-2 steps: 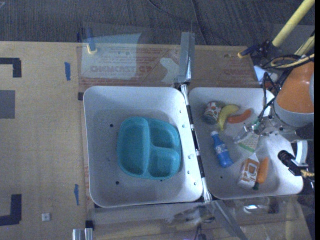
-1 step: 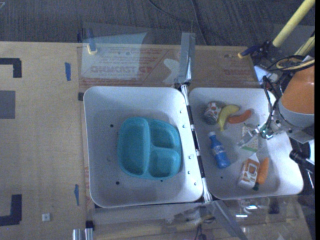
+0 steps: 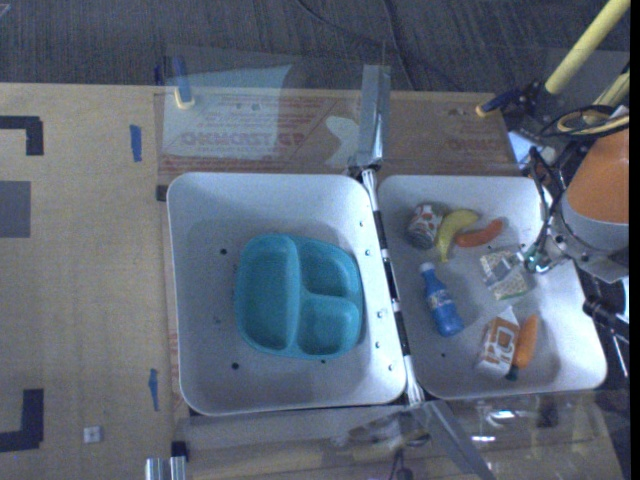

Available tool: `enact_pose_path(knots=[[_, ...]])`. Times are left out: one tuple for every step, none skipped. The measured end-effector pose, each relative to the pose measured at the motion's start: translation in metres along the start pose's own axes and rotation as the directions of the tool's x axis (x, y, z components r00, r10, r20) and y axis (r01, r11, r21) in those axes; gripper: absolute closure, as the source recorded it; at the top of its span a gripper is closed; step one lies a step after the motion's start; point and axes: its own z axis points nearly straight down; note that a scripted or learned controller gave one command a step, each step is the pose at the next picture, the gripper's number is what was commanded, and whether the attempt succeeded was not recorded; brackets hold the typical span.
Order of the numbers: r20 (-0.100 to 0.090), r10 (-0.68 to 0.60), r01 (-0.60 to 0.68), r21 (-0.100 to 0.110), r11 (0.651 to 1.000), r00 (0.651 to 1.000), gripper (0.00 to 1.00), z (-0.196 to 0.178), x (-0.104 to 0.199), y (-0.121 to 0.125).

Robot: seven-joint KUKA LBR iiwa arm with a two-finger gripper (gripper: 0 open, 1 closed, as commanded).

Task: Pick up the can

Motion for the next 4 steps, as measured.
enact_pose_path(knots=[[0.000, 0.268, -0.268, 0.007, 0.963, 0.963, 1.00, -0.063, -0.006, 0.102], [0.000, 0.170, -0.170, 0.006, 0.985, 0.985, 1.00, -0.142, 0.040, 0.120], [-0.001, 0.353, -0.353, 0.010, 0.935, 0.935, 1.00, -0.167, 0.085, 0.046], [0.000, 0.522, -0.522, 0.011, 0.853, 0.853, 1.00, -0.164, 0.094, -0.008]])
